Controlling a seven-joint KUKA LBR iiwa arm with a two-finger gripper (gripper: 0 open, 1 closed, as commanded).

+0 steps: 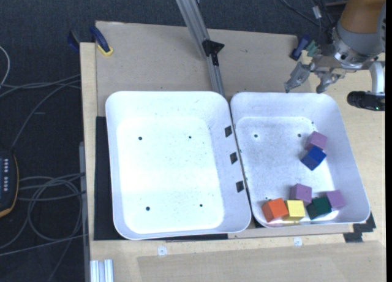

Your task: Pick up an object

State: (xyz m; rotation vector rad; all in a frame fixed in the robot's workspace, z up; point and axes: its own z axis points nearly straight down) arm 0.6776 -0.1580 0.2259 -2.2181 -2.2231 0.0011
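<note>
The gripper point(311, 83) hangs above the bench at about one o'clock, just past the far rim of the right bin point(349, 152), its two fingers spread apart with nothing between them. The blocks lie well apart from it in that bin — a purple block point(318, 139) touching a blue one point(313, 157) at three o'clock. At five o'clock an orange point(275, 208), a yellow point(296, 209) and a green block point(319, 207) sit in a row along the near wall, with two more purple ones point(301, 192) point(335, 198) just behind.
</note>
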